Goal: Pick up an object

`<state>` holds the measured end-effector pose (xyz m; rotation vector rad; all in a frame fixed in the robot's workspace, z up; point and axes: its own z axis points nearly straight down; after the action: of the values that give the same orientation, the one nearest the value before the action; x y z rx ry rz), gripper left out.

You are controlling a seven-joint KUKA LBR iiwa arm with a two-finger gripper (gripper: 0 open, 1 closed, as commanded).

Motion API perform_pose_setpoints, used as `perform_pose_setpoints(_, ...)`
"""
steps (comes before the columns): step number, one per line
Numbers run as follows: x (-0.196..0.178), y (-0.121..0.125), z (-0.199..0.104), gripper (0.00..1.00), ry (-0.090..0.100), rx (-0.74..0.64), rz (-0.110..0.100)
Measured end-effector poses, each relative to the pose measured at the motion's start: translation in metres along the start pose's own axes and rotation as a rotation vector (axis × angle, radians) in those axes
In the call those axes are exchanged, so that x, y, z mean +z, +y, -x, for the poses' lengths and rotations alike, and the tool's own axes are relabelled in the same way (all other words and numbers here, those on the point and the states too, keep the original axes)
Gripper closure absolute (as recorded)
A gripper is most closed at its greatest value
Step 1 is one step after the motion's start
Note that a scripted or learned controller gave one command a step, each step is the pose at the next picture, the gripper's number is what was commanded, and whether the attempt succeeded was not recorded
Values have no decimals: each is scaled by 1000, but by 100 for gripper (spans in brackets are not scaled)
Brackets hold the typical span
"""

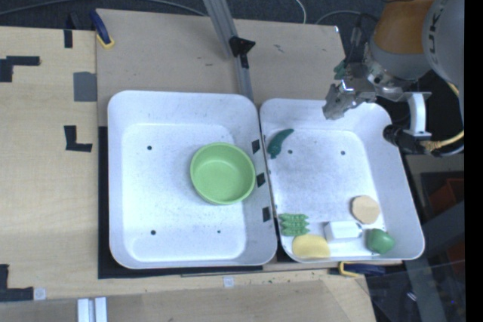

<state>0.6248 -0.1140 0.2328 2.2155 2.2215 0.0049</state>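
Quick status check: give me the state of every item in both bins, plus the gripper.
Green bowl: upright, left bin.
Dark green piece: lying loose, right bin's upper left.
Green pod, yellow piece, white block, tan disc, green ball: clustered, right bin's near edge.
Gripper: over right bin's far rim.

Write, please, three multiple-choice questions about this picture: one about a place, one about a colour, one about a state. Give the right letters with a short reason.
1. Where is the bowl?
A. left bin
B. right bin
C. on the bench

2. What colour is the bowl?
A. red
B. light green
C. blue

3. How does the pincer stand?
A. above the far rim of the right bin
B. inside the bowl
C. over the left bin

Answers: 1 A, the bowl rests on the left bin's floor. 2 B, it is light green all over. 3 A, it hangs at the right bin's far edge, away from the small items near the front.
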Motion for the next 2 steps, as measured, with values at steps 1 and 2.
perform_pose_setpoints(1, -53, 1, 0, 100, 0, 1, 0)
perform_pose_setpoints(2, -34, -20, -53, 100, 2, -3, -8)
